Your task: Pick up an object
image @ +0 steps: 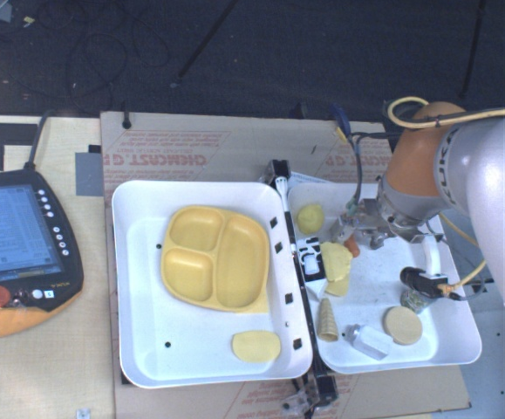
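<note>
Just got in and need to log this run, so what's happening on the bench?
The grey arm reaches into the right bin, its gripper low near the far left corner, close to a small yellow ball and yellow block. Nothing is visibly held. A cone and tan disc lie nearer. The left bin holds a yellow divided plate.

Grey arm (483,177) — orange band (418,160), yellow cable (405,105)

Probably a robotics lab: teach pendant (21,243), cables, cardboard-covered bench (191,151).
</note>
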`<act>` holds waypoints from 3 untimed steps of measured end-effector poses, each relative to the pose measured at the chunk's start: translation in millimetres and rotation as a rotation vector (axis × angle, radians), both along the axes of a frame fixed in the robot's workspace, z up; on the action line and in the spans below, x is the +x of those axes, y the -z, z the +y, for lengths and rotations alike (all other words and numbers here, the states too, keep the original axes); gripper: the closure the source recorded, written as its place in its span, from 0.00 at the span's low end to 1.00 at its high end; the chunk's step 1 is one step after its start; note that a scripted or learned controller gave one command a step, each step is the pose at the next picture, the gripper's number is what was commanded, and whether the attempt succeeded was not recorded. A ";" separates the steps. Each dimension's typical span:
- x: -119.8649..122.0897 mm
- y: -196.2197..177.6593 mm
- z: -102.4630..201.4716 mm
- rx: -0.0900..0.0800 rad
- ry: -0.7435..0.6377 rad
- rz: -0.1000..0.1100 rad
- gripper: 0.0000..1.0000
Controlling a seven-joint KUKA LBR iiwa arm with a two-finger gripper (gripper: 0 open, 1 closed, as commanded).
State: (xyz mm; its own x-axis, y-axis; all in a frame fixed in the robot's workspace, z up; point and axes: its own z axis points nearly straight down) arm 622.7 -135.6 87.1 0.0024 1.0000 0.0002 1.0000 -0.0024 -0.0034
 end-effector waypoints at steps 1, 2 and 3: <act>0.9 -11.9 -0.1 0.003 0.002 -0.001 1.00; 0.6 -11.3 -0.1 0.003 0.002 0.000 0.00; -23.9 -0.8 21.3 -0.001 0.001 -0.003 0.00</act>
